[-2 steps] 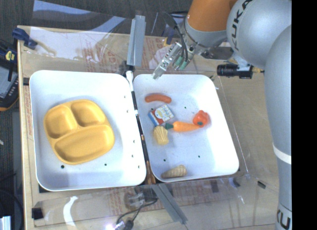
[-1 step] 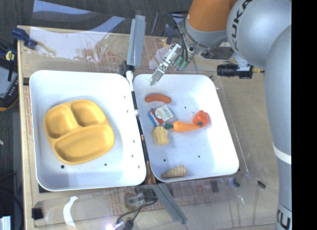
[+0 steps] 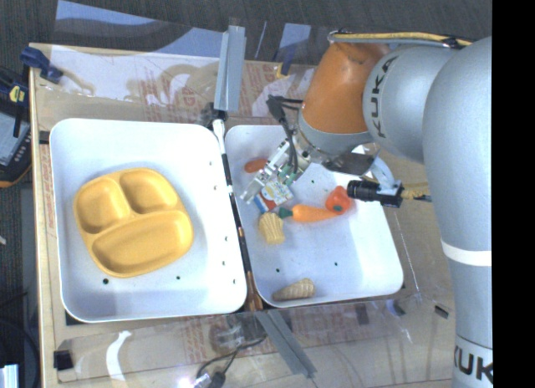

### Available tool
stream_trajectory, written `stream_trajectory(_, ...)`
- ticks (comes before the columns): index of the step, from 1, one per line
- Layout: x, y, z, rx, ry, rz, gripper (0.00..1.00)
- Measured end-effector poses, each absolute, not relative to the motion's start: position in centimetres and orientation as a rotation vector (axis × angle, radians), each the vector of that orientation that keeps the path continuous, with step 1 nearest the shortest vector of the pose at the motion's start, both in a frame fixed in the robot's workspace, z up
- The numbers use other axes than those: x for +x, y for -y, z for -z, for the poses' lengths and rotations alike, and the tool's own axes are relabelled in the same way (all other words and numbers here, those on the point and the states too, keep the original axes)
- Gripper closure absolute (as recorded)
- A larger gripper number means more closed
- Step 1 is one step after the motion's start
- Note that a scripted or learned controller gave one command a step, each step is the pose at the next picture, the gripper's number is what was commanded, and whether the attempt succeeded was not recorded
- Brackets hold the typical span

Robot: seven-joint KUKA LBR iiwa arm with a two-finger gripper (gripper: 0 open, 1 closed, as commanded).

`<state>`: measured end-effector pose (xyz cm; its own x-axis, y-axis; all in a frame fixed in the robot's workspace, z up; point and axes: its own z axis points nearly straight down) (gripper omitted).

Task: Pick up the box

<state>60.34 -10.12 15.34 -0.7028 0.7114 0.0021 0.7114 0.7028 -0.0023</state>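
In the right bin (image 3: 368, 273) my gripper (image 3: 266, 184) reaches down toward the upper left part of the floor. Just below its tip lies a small box (image 3: 265, 203) with red and blue print, partly hidden by the gripper. The gripper's tip is at or right above the box; I cannot make out contact. The grey arm with its orange band (image 3: 343, 85) comes in from the right over the bin's far edge.
Around the box lie an orange carrot (image 3: 315, 213), a red pepper (image 3: 338, 200), a corn piece (image 3: 271, 228) and a small red-orange item (image 3: 254, 165). A bread roll (image 3: 294, 289) rests near the front wall. The left bin (image 3: 67, 140) holds a yellow divided plate (image 3: 134, 221).
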Motion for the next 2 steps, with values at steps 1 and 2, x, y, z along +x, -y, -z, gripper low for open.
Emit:
stream_trajectory(1, 63.3, 12.7, -9.1, -1.314, 2.854, -0.001, 0.0)
stream_trajectory(2, 63.4, 12.6, -10.2, -1.308, 2.86, -0.001, 1.0)
